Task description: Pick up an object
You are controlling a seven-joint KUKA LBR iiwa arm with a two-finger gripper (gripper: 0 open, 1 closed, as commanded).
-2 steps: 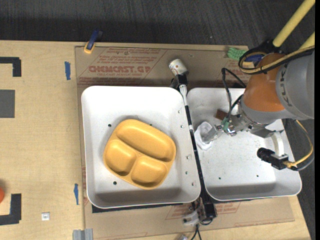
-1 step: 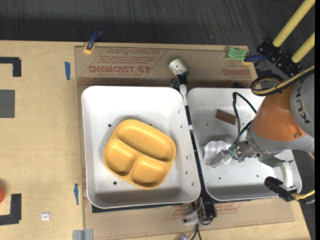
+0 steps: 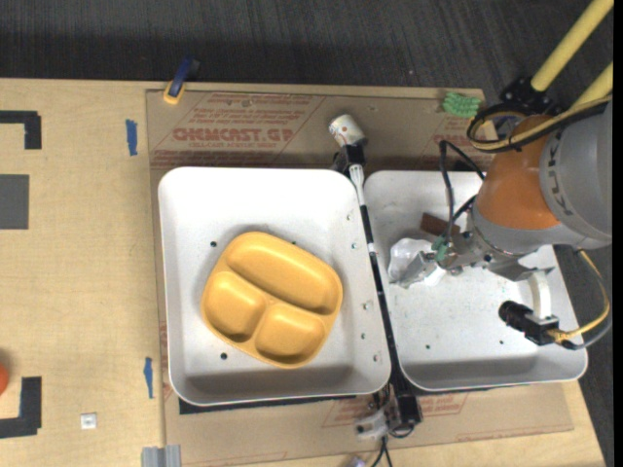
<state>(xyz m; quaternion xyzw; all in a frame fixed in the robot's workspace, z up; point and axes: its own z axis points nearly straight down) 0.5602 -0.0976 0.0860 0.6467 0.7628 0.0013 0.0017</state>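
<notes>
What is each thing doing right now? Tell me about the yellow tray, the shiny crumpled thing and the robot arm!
Yellow divided tray: lying in the left bin, compartments facing up, empty.
Crumpled silver object: lying in the right bin, near its left wall.
Gripper: low over the right bin, right beside the silver object.

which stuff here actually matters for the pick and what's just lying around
For the pick:
- gripper, low in the right bin
- crumpled silvery object, right at the gripper
- yellow divided tray, lying in the left bin

Just lying about:
- blue and yellow clip on the board's top edge
- green piece on the board's top right corner
- blue tape marks on the bench
</notes>
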